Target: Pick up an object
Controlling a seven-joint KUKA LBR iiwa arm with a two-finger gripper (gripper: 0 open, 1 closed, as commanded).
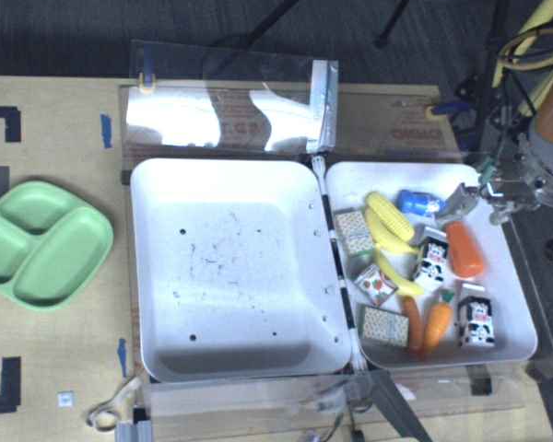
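The bench (55,118) is pale wood on a dark carpet (64,17). The jaws (475,196) hang over the right bin (516,339); how wide they stand, I cannot tell. Just left lies the blue can (417,202), the corn (387,219) beyond it. No label is readable.

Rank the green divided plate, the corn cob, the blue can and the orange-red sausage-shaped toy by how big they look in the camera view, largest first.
1. green divided plate, by far
2. corn cob
3. orange-red sausage-shaped toy, close to the corn, so this pair is uncertain
4. blue can, partly hidden, smallest
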